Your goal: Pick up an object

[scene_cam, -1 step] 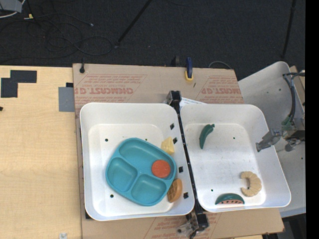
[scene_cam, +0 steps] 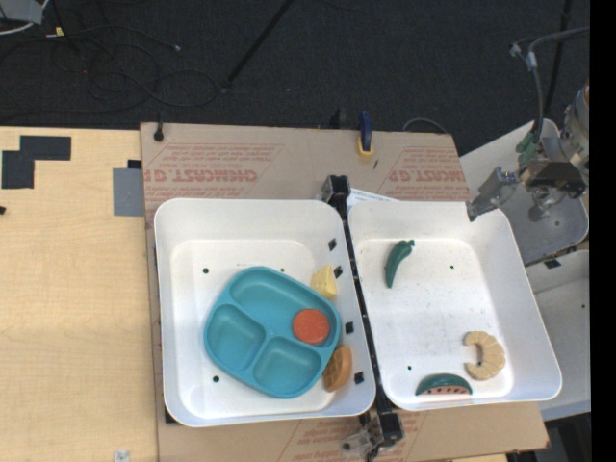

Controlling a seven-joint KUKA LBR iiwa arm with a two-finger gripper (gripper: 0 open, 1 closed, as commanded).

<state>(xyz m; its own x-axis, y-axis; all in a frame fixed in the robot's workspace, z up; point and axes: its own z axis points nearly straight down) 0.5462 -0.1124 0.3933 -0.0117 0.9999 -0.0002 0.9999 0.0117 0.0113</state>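
**Tool waits over the bin's corner; green pepper lies inward of it**

I see the tool (scene_cam: pixel 486 198) hanging at the end of the grey arm, over the far outer corner of the shallow white plastic bin (scene_cam: pixel 433 325) that sits nearer the arm. I cannot tell whether the tool is released or clenched, and nothing shows in its grasp.

My likeliest target is a small green toy chilli pepper (scene_cam: pixel 398 261). It lies on the floor of that bin, in its far half, toward the wall it shares with the neighbouring bin. From the tool, the pepper lies inward across the bin and a little toward the bin's near side. Its long axis runs roughly far to near, tilted slightly, so I judge the tool should close across its narrow width.

The pepper is dark green, slim and gently curved, with bare bin floor all around it. A tan crescent-shaped pastry toy (scene_cam: pixel 484 354) lies well apart, at the bin's near outer corner.
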